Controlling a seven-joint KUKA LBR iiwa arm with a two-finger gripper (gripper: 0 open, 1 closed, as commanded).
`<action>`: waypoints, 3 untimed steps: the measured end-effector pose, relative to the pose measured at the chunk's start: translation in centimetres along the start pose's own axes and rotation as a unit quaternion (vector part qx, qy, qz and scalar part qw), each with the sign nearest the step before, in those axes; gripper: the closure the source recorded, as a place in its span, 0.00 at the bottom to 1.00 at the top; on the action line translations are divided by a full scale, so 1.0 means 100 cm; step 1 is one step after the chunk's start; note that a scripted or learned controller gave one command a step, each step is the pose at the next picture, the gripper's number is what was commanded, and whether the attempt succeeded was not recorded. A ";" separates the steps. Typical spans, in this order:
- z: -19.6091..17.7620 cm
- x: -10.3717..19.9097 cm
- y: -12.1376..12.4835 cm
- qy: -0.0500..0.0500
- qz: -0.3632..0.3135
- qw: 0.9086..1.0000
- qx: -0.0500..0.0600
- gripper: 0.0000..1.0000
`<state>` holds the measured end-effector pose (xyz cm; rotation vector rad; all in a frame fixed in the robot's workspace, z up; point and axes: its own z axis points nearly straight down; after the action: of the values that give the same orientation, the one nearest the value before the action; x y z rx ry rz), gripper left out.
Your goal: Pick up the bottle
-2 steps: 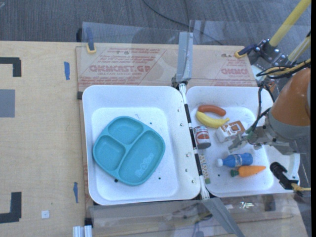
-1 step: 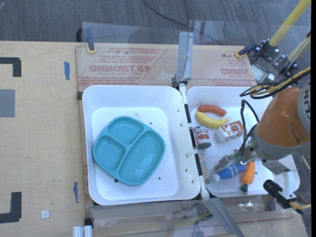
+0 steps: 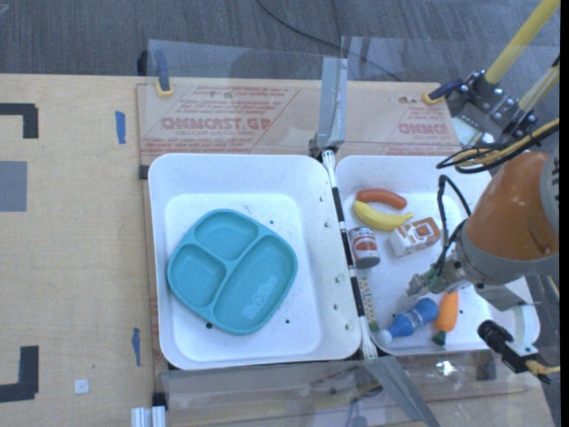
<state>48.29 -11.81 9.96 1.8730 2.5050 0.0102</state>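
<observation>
Gripper [image 3: 427, 281] low over the right bin [image 3: 511, 334], finger state impossible to tell, one small blue bottle [image 3: 411, 319] with white cap lying just below it, one carrot [image 3: 448, 311] beside, one can [image 3: 363, 246], one banana [image 3: 380, 215] left of it

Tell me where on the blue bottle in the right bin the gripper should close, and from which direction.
Probably across the body of the bottle, coming straight down. It lies on its side, slanting toward the bin's near wall, so fingers closing across its width would meet the rounded sides. The carrot sits close by its upper end, so gripping nearer the middle looks safer. The gripper sits just above it.
</observation>
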 end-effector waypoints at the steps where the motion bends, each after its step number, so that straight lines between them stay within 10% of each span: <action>1: 0.000 0.000 0.000 0.000 0.000 1.000 0.000 0.00; 3: 0.011 0.013 0.002 0.000 0.009 1.000 0.003 0.00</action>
<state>48.15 -10.49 8.89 1.8987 2.4909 0.0040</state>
